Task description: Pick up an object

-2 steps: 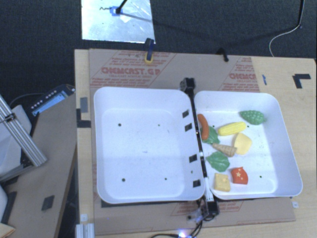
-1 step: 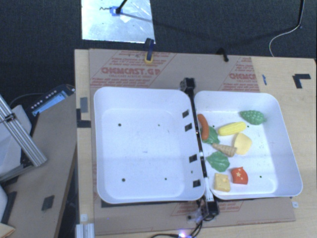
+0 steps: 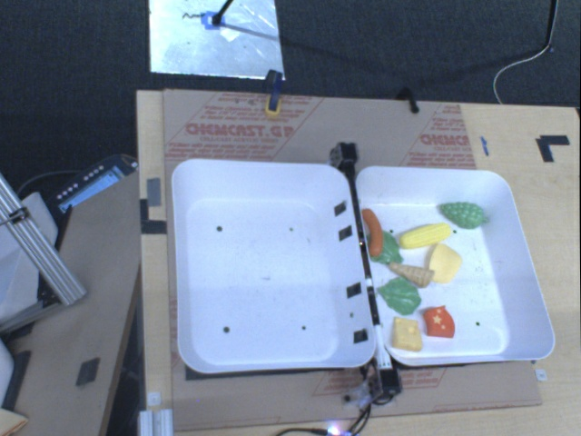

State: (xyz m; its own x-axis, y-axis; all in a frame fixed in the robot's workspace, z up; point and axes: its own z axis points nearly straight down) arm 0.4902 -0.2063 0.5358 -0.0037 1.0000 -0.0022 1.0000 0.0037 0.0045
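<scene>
Two white bins sit side by side on the bench (image 3: 300, 116), which is covered with a brown printed sheet. The left bin (image 3: 263, 266) fills the middle of the frame; the right bin (image 3: 508, 271) lies toward the right and holds all the toy food.

In the right bin, an orange carrot (image 3: 372, 231) lies near the left wall, its lower end touching a green leaf (image 3: 389, 249). A yellow corn cob (image 3: 425, 235) lies just right of the carrot, tilted up to the right. A dark green bumpy piece (image 3: 464, 213) sits near the upper right of the group, apart from the corn. A yellow wedge (image 3: 444, 262) sits below the corn, with a tan cone (image 3: 413, 273) touching its left side. Below these lies a second leaf (image 3: 399, 294). At the lower end of the bin, a yellow block (image 3: 408, 333) and a red piece (image 3: 438, 322) sit just beside each other.

A yellow clamp (image 3: 272, 104) stands at the bench's upper edge, below a silvery sheet (image 3: 215, 25) in the upper left of the frame.
</scene>
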